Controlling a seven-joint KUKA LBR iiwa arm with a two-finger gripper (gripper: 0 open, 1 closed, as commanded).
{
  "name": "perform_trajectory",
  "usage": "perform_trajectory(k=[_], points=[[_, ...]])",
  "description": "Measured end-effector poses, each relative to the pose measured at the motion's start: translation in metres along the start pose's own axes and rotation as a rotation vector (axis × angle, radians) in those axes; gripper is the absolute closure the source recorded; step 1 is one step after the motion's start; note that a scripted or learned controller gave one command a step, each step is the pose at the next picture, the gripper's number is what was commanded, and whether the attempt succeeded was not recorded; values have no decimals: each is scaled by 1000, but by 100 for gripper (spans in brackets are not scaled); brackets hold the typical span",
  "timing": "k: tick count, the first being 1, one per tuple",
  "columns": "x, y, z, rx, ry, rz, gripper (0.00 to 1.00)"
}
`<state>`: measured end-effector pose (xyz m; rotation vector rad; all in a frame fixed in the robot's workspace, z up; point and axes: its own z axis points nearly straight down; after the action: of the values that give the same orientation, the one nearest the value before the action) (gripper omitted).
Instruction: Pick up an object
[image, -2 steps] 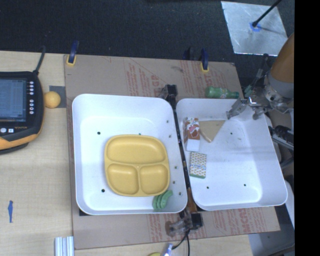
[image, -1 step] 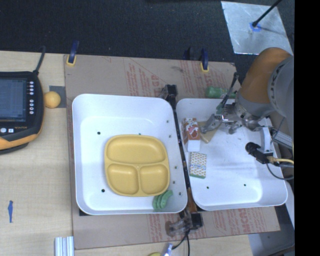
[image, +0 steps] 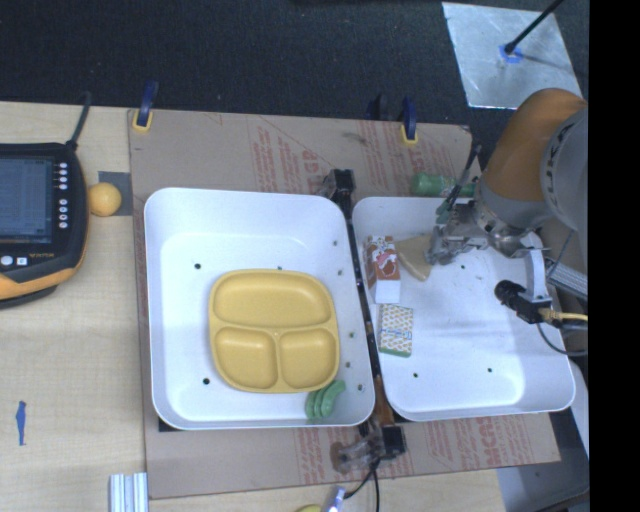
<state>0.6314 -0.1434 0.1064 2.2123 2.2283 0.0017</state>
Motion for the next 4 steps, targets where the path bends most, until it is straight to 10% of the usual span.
perform_trajectory(k=[1, 2, 3, 4], points=[[33, -81, 13, 7, 0, 3, 100], [0, -60, -93, 3, -1, 5, 100], [53, -71, -106, 6, 0, 2, 100], [53, -71, -106, 6, 0, 2, 0]])
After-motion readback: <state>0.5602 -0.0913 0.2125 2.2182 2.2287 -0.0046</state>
